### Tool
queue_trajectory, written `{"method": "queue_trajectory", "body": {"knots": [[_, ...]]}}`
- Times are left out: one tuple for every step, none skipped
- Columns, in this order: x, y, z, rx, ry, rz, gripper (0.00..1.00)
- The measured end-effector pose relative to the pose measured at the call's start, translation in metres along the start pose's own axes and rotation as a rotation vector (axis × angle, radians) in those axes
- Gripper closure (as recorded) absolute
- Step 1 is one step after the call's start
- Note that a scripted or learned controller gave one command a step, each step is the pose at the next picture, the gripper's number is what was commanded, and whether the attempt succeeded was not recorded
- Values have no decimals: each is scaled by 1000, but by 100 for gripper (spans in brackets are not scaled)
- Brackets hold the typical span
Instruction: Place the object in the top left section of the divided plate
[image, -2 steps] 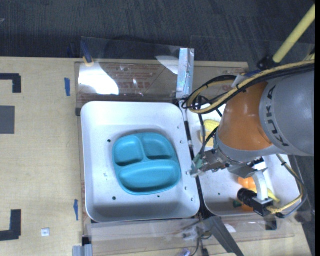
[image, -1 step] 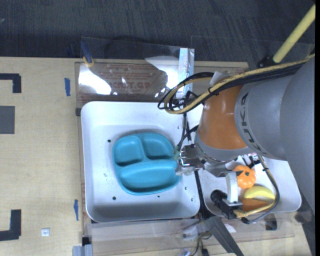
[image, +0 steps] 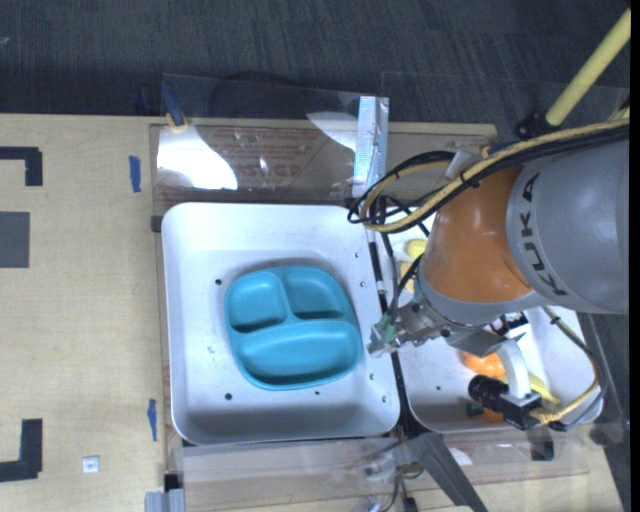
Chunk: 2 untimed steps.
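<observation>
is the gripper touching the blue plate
Apart. The camera view shows the gripper at the seam between the two bins, with bare white bin floor between it and the plate.

We see two bins side by side on the bench (image: 70, 300): the left bin (image: 190, 330) mid-frame, the right bin (image: 440, 390) at lower right. The divided plate (image: 293, 325) lies in the left bin, near its centre, apart from the walls. The arm (image: 530, 230) reaches in from the right, over the right bin, covering most of it. Small objects (image: 490, 375) lie in the right bin, under the arm, partly hidden. A clear panel (image: 270, 150) stands behind the left bin, upper frame.
</observation>
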<state>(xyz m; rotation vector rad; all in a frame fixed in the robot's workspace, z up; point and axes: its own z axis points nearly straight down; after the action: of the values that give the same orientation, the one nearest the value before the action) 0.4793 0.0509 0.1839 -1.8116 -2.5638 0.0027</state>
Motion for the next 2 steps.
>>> {"method": "queue_trajectory", "body": {"knots": [[44,20,85,-18,-1,97,100],[10,28,-2,-7,-1,175,100]]}}
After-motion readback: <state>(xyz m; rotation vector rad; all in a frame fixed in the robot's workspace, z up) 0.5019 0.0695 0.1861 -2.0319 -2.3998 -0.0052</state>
